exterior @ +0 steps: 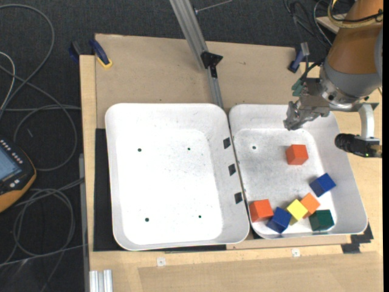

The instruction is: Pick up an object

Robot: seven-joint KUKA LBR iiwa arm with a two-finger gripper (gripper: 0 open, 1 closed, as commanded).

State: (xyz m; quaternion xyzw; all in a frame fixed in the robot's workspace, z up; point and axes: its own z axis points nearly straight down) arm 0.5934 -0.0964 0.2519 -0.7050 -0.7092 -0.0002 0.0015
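My gripper point(293, 121) hangs over the far part of the right bin point(267, 115), above and slightly left of an orange block point(296, 154) that lies alone in the bin's middle. Nothing shows between its fingertips. Along the bin's near edge lie another orange block point(261, 209), a blue block point(279, 219), a yellow block point(297, 210), a small orange block point(310, 202) and a dark green block point(321, 221). A second blue block point(323, 184) sits by the right wall.
The left bin point(121, 121) stands beside the right one, with a row of black clips point(231, 169) between them. A slanted metal rail point(193, 30) crosses the bench behind the bins. Blue clamps point(101, 52) hold the bench's far corners.
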